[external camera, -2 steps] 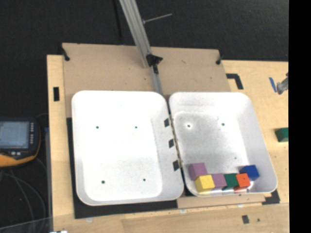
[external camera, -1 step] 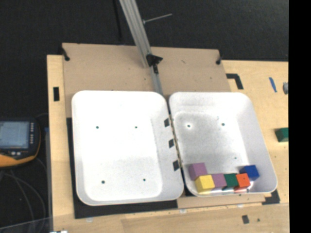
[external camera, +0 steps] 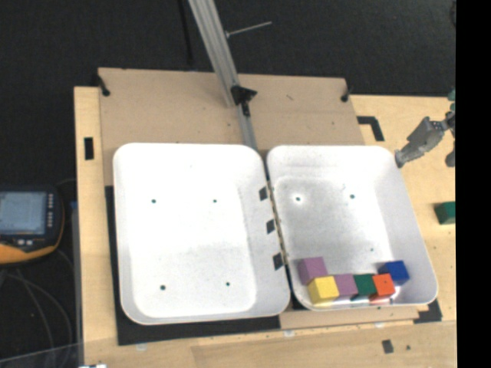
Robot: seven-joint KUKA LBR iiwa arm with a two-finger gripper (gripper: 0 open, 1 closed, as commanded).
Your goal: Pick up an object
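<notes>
At the bench's right edge, your gripper (external camera: 418,142) hangs just outside the right bin (external camera: 406,205); whether it is open or closed cannot be told. Well below it, inside that bin's near edge, coloured blocks (external camera: 349,282) sit clustered together.

The blocks (external camera: 351,282) lie in the right bin (external camera: 337,175), along its near wall. The left bin (external camera: 184,228) touches that bin's left side.
</notes>
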